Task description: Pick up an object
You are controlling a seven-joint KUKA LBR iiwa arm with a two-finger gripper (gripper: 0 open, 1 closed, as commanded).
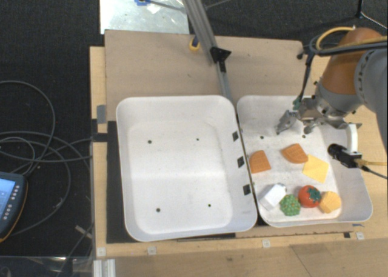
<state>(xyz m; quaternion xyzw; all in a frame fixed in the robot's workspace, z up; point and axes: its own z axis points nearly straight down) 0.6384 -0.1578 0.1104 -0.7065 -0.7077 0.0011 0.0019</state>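
Note:
My gripper hangs over the far part of the right bin, open, with nothing between its spread fingers. Nearer the front of that bin lie several small items. An orange slice sits just below the gripper, and an orange chunk lies to its left. A yellow wedge lies to the right. Along the front wall are a white block, a green broccoli piece, a red tomato and a yellow-orange block.
The left bin adjoins the right one, joined by black clips. A grey pole slants in from the top to the bins' far junction. A black and white fitting juts from the arm over the right bin's right side.

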